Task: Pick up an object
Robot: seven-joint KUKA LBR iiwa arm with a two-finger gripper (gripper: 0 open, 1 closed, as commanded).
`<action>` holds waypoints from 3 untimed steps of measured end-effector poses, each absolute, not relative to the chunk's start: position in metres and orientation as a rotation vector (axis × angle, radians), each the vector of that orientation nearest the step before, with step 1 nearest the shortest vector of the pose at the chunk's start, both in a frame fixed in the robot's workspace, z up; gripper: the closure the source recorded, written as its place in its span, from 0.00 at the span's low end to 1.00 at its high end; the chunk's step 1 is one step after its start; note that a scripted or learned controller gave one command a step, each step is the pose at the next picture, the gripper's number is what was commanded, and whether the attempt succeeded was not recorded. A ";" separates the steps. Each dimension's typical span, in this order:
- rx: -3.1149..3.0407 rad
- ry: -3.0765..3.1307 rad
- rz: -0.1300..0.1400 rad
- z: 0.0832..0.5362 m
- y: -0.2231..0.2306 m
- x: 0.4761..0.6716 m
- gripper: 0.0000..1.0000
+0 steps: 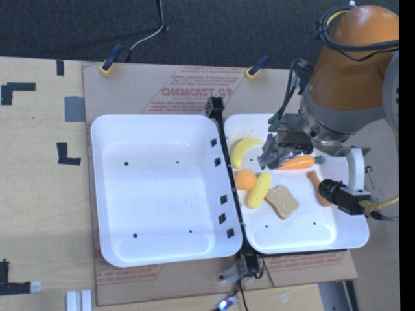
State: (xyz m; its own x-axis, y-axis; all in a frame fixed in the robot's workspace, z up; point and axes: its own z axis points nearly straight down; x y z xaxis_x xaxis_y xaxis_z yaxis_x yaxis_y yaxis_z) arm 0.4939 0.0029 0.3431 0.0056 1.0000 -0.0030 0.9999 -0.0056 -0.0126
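Camera view: arm (353, 63) enters from the right, its grey body with the orange band hanging over the upper right part of the right bin (350, 238). Gripper (277, 155) sits low inside that bin, dark fingers angled down and to the left; how far they are apart cannot be told from this slant, and nothing is seen between them. Contents of the right bin: a banana (242, 149) near the dividing wall, just left of the gripper; an orange ball (245, 179) below the banana; a corn cob (260, 189) lying tilted, touching the ball's right side; a slice of bread (281, 201) just right of the cob's lower end; a carrot (297, 164) lying roughly level right beside the fingertips, its left end partly hidden by them; a second orange piece (319, 186) further right, partly covered by a black fitting (340, 196) on the arm, kind not legible. Left bin (110, 135) holds none of these items. Black clips (224, 199) run along the seam between the two bins. Both bins rest on a cardboard sheet (188, 89), pinned at its top edge by two blue-and-yellow clamps (110, 59). A cable (155, 18) trails across the dark floor above.
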 end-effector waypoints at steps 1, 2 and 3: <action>-2.217 -2.225 0.004 0.360 0.042 0.535 1.00; -2.219 -2.222 0.008 0.356 0.053 0.563 1.00; -2.219 -2.210 0.020 0.288 0.021 0.500 1.00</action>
